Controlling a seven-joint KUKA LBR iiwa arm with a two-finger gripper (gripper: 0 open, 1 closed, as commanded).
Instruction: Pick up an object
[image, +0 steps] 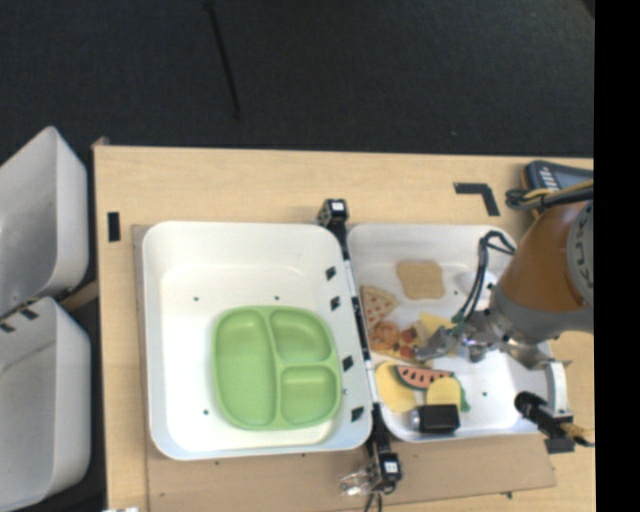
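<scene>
My gripper (436, 346) hangs low inside the right bin (500, 410), reaching in from the right under the orange-banded wrist (545, 262). It sits over a cluster of toy foods: a yellow piece (434, 324) just behind it, a red-topped piece (392, 338) to its left and a watermelon slice (424, 377) in front of it. A pizza slice (377, 303) and a tan bread slice (420, 279) lie farther back. A yellow banana-like piece (396, 390) and a black block (437, 418) rest near the front wall.
The left bin (180, 260) holds a green divided plate (276, 366). Black clips (333, 211) mark the seam between the bins. White containers (35, 215) stand off the bench at the left, and cables (548, 180) lie at the back right.
</scene>
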